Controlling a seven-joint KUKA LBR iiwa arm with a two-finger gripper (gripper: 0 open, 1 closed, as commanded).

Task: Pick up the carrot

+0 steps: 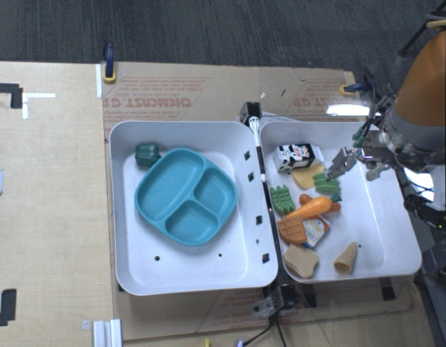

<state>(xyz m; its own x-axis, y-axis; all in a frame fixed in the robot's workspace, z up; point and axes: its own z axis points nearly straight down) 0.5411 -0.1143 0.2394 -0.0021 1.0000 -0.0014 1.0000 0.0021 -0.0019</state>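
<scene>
Reaching in from the right, the grey arm (pixel 418 100) with its orange band hangs over the far right part of the right bin (pixel 385 248), and its gripper (pixel 340 166) points left toward the clutter of toy food. The gripper sits above a small green piece (pixel 328 186) and just right of a yellow wedge (pixel 308 176); whether its fingers are spread or pressed together I cannot tell, since they blur into one dark shape at this slant. Nothing is visibly pinched between them.

The carrot (pixel 311 208) lies on the floor of the right bin, near the bin's middle, tilted with its thick end up toward the right. It is just nearer than the gripper and apart from it. A green leafy piece (pixel 282 199) touches its thin left end, and a brown waffle-like piece (pixel 292 230) lies just below it beside a small packet (pixel 316 230). A black-and-white cow-patterned box (pixel 294 155) rests at the far side of the bin. A slice of bread (pixel 301 262) and a tan cone (pixel 345 258) lie along the near wall.

In the left bin (pixel 129 259), a blue divided plate (pixel 186 195) occupies the middle, with a dark green lump (pixel 147 154) at its far left edge. Both bins stand on a tabletop (pixel 45 215) covered partly with cardboard.
</scene>
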